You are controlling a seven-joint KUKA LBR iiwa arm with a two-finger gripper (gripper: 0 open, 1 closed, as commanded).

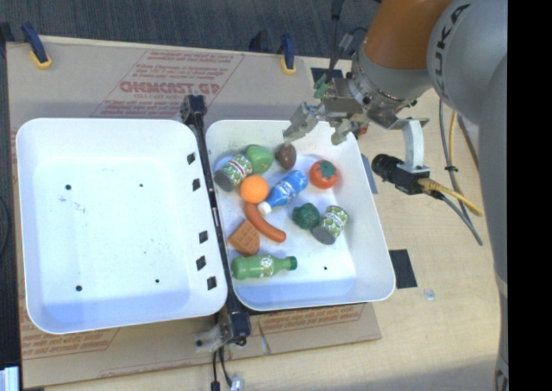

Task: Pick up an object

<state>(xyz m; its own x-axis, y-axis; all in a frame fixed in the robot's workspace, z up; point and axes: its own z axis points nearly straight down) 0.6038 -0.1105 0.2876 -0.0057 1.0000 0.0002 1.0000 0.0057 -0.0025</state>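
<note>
the claw point(320, 128) hangs spread wide, holding nothing, above the right bin point(373, 242) of toys.

The arm point(448, 18) runs out of the picture at twelve and three o'clock, so its base is unseen. Its wrist hides the tabletop point(259, 78) beneath and part of the right bin's far rim point(358, 143) (towards one o'clock). The hand point(321, 128) is small and shadowed; how its tips stand cannot be told. Bottle labels point(263, 268) are too small to read.
</note>
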